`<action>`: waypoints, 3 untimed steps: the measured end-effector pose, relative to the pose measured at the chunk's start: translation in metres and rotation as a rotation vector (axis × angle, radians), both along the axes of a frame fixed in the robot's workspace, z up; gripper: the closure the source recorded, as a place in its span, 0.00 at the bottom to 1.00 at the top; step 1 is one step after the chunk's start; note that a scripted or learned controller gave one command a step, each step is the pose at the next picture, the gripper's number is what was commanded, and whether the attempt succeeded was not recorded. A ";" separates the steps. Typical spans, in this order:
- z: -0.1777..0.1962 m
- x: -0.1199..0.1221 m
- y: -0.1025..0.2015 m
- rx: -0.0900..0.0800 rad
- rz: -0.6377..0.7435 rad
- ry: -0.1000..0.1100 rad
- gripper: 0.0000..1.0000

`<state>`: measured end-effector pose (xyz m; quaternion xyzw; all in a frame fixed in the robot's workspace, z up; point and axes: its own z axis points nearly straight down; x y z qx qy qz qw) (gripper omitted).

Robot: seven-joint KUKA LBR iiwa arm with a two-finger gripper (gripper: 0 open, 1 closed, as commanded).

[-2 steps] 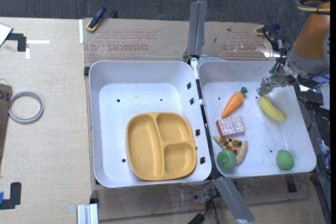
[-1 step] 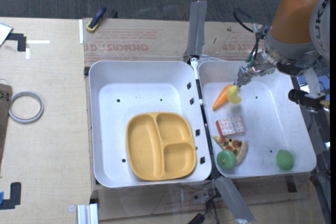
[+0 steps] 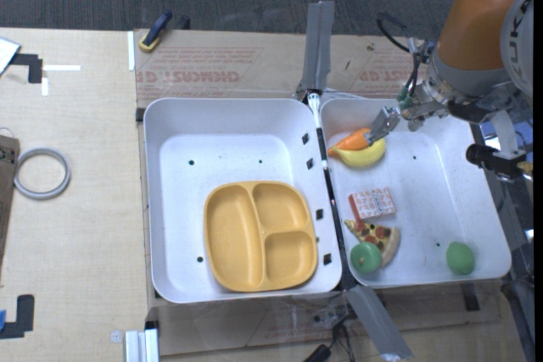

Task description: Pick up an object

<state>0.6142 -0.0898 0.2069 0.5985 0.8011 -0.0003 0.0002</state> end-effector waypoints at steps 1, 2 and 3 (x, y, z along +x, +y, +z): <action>0.005 0.016 -0.036 -0.001 -0.278 0.000 0.00; -0.113 0.045 -0.006 0.000 -0.237 -0.003 0.00; -0.103 0.046 -0.007 -0.003 -0.235 -0.005 1.00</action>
